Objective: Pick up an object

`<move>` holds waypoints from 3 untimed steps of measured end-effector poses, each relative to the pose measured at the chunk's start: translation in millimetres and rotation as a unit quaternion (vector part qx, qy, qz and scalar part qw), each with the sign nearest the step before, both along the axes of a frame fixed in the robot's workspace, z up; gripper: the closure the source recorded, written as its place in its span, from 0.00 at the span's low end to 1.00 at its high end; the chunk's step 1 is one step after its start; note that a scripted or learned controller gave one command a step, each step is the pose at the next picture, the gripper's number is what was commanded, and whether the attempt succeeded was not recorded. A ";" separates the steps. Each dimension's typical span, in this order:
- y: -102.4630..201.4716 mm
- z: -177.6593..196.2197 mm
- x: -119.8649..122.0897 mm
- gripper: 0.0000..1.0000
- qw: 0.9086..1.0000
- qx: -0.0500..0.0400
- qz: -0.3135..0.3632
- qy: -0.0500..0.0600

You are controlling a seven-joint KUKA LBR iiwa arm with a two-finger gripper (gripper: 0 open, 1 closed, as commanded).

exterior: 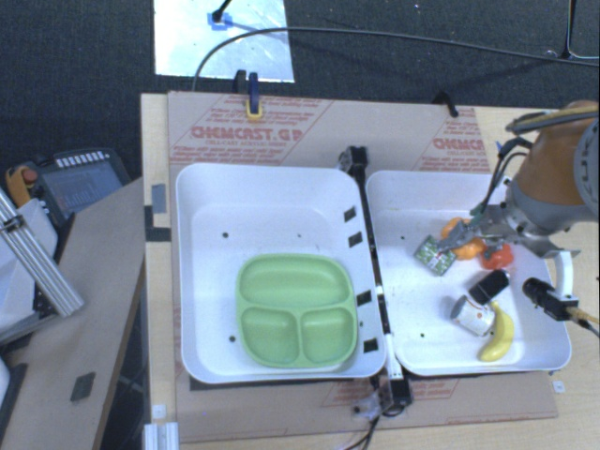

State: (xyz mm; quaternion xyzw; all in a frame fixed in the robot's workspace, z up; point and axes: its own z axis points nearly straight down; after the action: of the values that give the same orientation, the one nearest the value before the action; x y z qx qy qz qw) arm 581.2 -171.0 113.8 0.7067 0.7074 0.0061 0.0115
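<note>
1. The grey arm with its orange band is reaching in from the right and leaning down over the right bin.
2. The gripper is sitting low in the upper middle of that bin, right among a small cluster of objects.
3. Whether the jaws are spread or pressed together cannot be told, because the wrist and the clutter around it are hiding the tips.
4. An orange object is lying right at the gripper, with a red-orange piece just beside it on the right; whether either one is being held cannot be told.
5. A small green patterned packet is lying tilted just to the left of the gripper, resting on the bin floor.
6. A black and white cylinder is lying on its side nearer the front of the right bin, apart from the gripper.
7. A banana is curving along just beside that cylinder, toward the front right corner of the bin.
8. The left bin is holding a green divided plate, which is lying flat in its front half.
9. The two bins are sitting side by side on a cardboard sheet printed with red lettering.
</note>
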 end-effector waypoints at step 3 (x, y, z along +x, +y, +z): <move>-0.4 115.8 4.9 1.00 1.000 0.002 0.002 0.008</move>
State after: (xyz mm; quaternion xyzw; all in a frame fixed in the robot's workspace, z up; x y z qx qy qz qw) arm 586.1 -171.5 229.6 0.7053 0.7088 0.0021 0.0041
